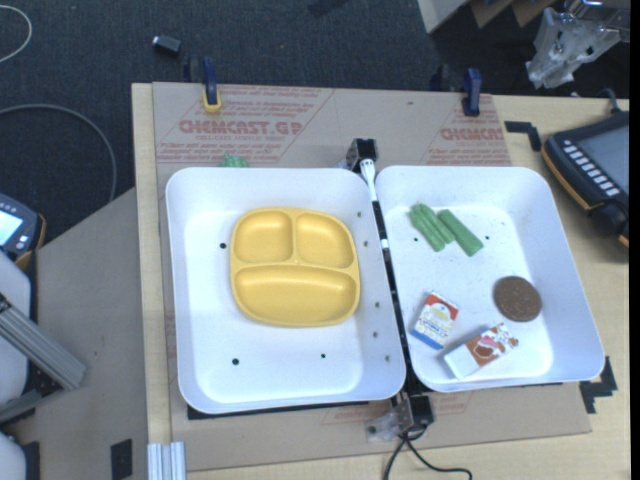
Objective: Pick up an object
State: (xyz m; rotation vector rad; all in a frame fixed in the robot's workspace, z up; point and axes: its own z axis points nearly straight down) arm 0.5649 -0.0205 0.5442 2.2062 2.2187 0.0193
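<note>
Table (300, 118): two white bins.
Left bin (185, 298): yellow divided plate (295, 266).
Right bin (540, 228): green sticks (445, 228), brown disc (517, 298), two small cartons (435, 320), all lying untouched.
Gripper (565, 38): well apart, upper right; opening cannot be told.
Progress: nothing grasped yet.

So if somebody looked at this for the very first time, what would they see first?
Probably the big yellow plate with three sections, sitting in the middle of the left white bin. Next come the little things in the right bin: two green sticks near its top, a brown round disc on the right, and two small colourful packets near the bottom.
</note>
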